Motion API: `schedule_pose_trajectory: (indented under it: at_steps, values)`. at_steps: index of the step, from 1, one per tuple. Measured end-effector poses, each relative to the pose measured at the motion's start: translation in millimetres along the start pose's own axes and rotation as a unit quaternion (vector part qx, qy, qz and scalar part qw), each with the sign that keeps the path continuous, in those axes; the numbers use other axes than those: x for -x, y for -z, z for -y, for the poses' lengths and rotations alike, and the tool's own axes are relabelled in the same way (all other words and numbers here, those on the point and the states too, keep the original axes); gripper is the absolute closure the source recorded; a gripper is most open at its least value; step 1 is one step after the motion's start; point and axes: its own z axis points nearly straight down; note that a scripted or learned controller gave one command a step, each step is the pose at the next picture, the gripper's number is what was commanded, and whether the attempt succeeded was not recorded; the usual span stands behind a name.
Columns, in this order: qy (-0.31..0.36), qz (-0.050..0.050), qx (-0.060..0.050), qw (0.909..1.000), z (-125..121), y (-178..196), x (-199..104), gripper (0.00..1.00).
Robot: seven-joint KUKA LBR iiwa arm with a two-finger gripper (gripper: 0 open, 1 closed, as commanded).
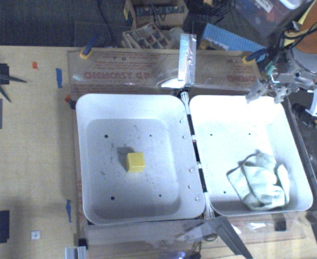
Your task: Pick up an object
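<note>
Crumpled white cloth (261, 180) at lower right of frame, resting on the floor of the right bin (223, 128), close to that bin's lower right corner. Yellow block (136, 162) near the centre of the left bin (94, 112), flat on the floor, clear of all walls, well apart from the cloth. Bins side by side, inner rims touching along the middle of the frame. Gripper (266, 89) at upper right, above the right bin's upper right corner, nothing seen between its fingers. Finger spread: cannot tell. Cardboard strip (126, 69) along the bins' upper edges.
</note>
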Motion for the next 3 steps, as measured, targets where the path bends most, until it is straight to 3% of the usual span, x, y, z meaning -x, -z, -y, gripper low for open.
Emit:
schedule_pose_trajectory:
  at_steps: [1,2,3]
  values:
    - [-0.140,0.000,-0.001,0.9901,-2.4,-114.6,-60.1,0.00]
    - [-0.139,0.001,0.000,0.9903,-3.5,-103.3,-61.0,1.00]
    - [-0.055,0.000,0.001,0.9985,61.0,25.2,-84.5,1.00]
